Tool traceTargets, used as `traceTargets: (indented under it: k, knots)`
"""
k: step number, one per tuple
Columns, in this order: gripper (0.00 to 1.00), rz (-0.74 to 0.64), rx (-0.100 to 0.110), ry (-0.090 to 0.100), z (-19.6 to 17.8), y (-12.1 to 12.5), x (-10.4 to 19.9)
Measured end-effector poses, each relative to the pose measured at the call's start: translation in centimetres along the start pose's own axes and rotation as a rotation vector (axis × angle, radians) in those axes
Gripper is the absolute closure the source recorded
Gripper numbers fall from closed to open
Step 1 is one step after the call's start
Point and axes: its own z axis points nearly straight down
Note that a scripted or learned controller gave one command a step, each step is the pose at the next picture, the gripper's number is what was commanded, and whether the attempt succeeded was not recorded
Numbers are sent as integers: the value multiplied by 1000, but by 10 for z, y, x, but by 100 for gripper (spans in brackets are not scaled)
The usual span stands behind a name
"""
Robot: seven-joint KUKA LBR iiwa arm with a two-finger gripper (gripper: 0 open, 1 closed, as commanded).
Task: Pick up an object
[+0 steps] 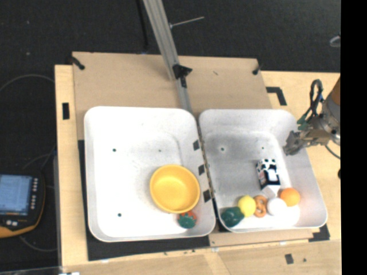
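Note:
My gripper hovers over the right rim of the right bin, coming in from the right edge below the orange wrist band. It holds nothing that I can see. A black-and-white patterned object lies in the right bin, down and to the left of the gripper. Along that bin's front wall sit an orange ball, a white ball, a small orange piece, a yellow lemon-like fruit and a dark green object.
The left bin holds a yellow bowl near its front right, with a small green and red object just in front of it. A metal pole slants up from between the bins. A handheld pendant lies at far left.

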Motion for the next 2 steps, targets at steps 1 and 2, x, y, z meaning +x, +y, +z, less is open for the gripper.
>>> traceTargets:
  k: [1, 2]
  knots:
    - [100, -2, 2, 2, -1, -5, 53]
    - [100, -2, 3, 2, 11, 0, 102]
